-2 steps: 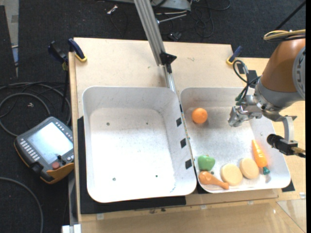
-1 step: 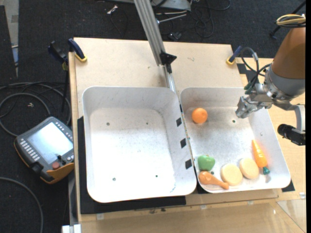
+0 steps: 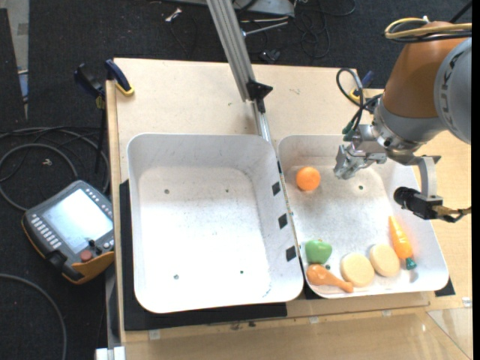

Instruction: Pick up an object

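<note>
End effector hangs over the right bin — beside the orange ball — open or closed: cannot tell.

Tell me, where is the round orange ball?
The round orange ball lies in the right white bin, near its far left corner, just left of the gripper and well apart from the green toy.

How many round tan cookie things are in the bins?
2. Both lie side by side near the right bin's front edge: one tan disc beside the chicken leg, the other tan disc next to the carrot.
</note>
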`<state>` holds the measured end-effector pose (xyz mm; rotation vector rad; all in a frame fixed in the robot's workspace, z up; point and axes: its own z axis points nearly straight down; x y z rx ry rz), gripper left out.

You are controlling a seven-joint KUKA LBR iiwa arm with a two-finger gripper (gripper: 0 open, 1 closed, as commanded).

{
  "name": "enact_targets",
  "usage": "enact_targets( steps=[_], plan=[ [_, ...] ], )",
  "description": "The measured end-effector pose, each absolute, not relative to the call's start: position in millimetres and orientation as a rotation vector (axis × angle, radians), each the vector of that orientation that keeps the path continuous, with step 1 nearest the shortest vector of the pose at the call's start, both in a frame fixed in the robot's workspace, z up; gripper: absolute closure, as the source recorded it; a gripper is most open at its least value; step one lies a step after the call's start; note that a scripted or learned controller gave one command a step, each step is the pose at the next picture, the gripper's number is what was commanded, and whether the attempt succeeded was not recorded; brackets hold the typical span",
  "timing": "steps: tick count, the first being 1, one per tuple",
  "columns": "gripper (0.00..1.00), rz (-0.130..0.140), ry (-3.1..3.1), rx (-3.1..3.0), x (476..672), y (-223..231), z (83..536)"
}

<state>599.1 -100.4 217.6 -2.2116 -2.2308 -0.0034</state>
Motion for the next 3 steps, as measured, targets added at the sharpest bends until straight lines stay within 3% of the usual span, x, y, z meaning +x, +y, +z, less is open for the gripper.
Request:
enact_targets(
  steps=[1,2,3],
  plan=[
    [1.0,-0.006,-2.232,-2.213,620.5,-49,226],
    [1.0,-0.003,-2.23,-2.213,623.2,-2,225],
    [1.0,-0.004,-2.23,-2.213,641.0,49,220]
  ],
)
